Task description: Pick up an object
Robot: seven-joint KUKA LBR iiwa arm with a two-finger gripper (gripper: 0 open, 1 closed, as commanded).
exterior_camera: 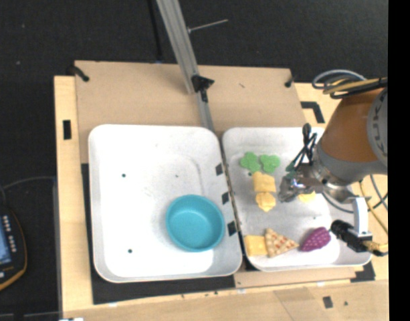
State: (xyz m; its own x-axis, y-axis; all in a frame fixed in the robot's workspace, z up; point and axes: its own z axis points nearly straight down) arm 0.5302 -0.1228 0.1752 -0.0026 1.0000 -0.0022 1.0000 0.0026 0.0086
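Dark floor surrounds a pale wooden bench that carries two shallow white bins side by side. On the left bin sits a blue bowl, near its lower right corner. Most of the small things lie in the right bin: a green leafy piece near the top, a yellow block just below it, a pizza slice and a yellow wedge touching at the bottom edge, and a purple grape bunch just beside the slice. The gripper hangs low over the right bin, just beside the yellow block; whether it is released or clenched I cannot tell, as the wrist hides it. A small yellow bit shows right by it. These look like light, stiff plastic toys, likely smooth and somewhat slippery, not fragile. The yellow block seems the nearest candidate; its narrower sides would probably offer the surest pinch.
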